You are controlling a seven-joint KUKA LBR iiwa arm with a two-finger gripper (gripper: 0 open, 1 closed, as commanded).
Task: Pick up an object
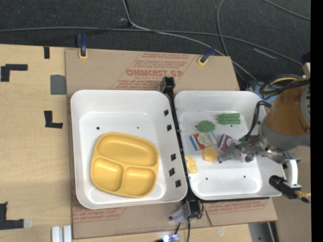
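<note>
Gripper (228, 154) sits low in the right bin (252, 185), its tip among the clutter: a yellow piece (210, 155) and a dark packet (224, 142) just beside it, a red-and-white packet (201, 141), a green piece (205, 126) and a green bar (228, 118) farther back. I cannot tell from this slant whether the tool is wide, narrow or holding anything. Left bin (81, 135) holds a yellow tray (124, 164). I judge the pick not yet done: nothing is lifted; grasp and raise remain.
</note>
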